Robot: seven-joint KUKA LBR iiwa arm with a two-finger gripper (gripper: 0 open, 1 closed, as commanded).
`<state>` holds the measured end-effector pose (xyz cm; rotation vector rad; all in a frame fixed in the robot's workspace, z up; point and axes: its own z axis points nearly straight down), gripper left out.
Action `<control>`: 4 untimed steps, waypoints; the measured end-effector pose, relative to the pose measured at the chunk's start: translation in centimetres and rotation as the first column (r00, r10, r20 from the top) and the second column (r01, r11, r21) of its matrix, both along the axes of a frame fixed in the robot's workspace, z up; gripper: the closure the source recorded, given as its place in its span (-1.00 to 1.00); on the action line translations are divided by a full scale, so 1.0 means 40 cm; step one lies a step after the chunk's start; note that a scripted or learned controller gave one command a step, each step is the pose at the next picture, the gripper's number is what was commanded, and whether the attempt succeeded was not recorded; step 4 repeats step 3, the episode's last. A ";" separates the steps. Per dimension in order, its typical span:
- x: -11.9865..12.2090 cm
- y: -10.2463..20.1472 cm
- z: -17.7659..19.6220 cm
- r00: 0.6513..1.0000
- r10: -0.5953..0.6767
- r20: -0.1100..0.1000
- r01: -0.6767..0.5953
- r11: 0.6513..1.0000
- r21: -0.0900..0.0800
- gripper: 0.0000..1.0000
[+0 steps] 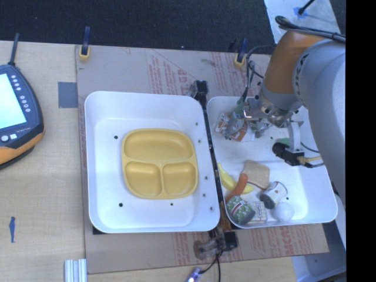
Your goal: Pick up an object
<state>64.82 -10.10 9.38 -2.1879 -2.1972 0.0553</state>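
The gripper [244, 119] is down in the far end of the right bin [320, 201], and I cannot tell whether it has anything (that end is a tangle of metal and something crumpled). The obvious pickings lie nearer me than the gripper: a bread slice [256, 173], a carrot [239, 184], a banana [226, 177], a white ball [284, 211]. Away to its left sits the yellow divided plate [159, 162]. Nothing looks lifted, so I'd judge the pick unfinished.

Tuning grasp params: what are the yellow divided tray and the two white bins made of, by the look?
Yellow tray: likely moulded plastic, matte, with soft rounded compartment walls. White bins: probably thin formed plastic, smooth, slightly glossy, rounded rims.
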 end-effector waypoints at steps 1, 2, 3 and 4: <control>0.000 -0.003 0.000 1.000 0.001 0.000 -0.001 1.000 0.003 -1.00; 0.000 0.001 0.000 1.000 -0.002 0.000 0.002 1.000 -0.001 -1.00; 0.001 -0.002 0.000 1.000 -0.001 0.001 0.001 1.000 0.002 -1.00; 0.001 -0.002 0.000 1.000 -0.001 0.001 0.001 1.000 0.002 -1.00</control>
